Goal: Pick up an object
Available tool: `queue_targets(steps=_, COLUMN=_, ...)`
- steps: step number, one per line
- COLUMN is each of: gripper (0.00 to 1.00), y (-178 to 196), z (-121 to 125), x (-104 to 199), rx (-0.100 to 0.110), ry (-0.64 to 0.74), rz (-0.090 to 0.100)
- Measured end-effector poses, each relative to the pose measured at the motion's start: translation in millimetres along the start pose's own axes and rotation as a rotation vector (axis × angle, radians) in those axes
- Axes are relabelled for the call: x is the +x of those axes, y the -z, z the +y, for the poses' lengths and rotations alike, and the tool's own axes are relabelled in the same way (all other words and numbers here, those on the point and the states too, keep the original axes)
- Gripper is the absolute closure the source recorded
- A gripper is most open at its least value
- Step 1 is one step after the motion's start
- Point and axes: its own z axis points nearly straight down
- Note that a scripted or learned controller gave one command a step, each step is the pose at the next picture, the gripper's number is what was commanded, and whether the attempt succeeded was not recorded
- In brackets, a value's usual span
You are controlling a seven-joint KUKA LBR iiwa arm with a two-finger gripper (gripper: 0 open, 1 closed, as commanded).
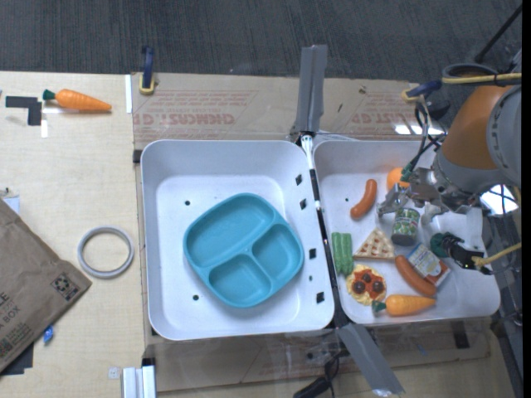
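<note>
Several toy foods lie in the right bin (473, 305), where the tool (404, 214) hangs low over a small green-labelled can (406, 225). The can sits directly beneath its tip, but whether it is gripped or how wide the tool stands I cannot tell. From the can, a sausage (362, 199) lies at ten o'clock, a cracker wedge (376, 246) at seven, a pizza slice (366, 284) beyond it.
</note>
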Motion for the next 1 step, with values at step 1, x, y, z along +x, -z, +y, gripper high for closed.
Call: queue_targets(steps=1, gripper=1.00, y=6.3, z=0.0, x=-0.7, rx=0.004, ry=0.003, rz=0.000)
